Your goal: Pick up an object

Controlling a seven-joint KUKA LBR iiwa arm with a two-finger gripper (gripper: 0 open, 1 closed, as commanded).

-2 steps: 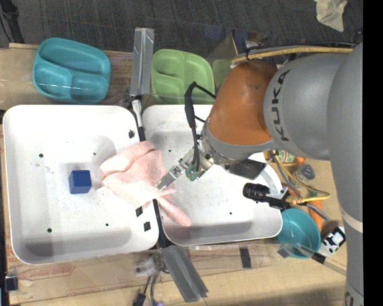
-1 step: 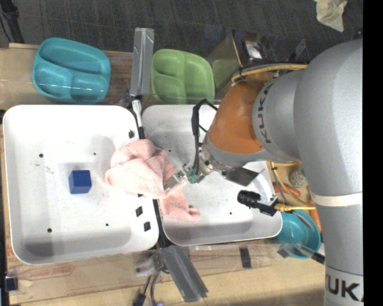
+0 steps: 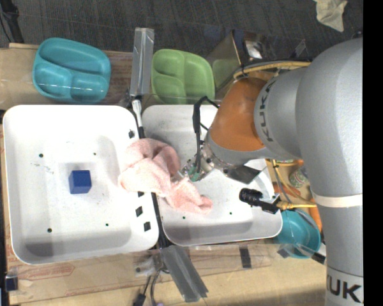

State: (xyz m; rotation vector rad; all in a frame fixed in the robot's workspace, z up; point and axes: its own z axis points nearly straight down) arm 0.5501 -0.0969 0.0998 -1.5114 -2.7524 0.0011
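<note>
A crumpled pink cloth (image 3: 154, 171) lies draped over the divide between the two white bins, with part in each. A small blue cube (image 3: 80, 181) sits in the left bin (image 3: 25, 145). My gripper (image 3: 193, 172) is low in the right bin (image 3: 198, 231), at the cloth's right edge and touching or nearly touching it. The grey arm with its orange band covers most of the right bin's far side.
A teal moulded tray (image 3: 71, 69) and a green one (image 3: 181, 75) lie on the bench behind the bins. A teal object (image 3: 300, 233) sits at the right bin's near right corner. A crumpled pale rag (image 3: 329, 8) lies on the floor far right.
</note>
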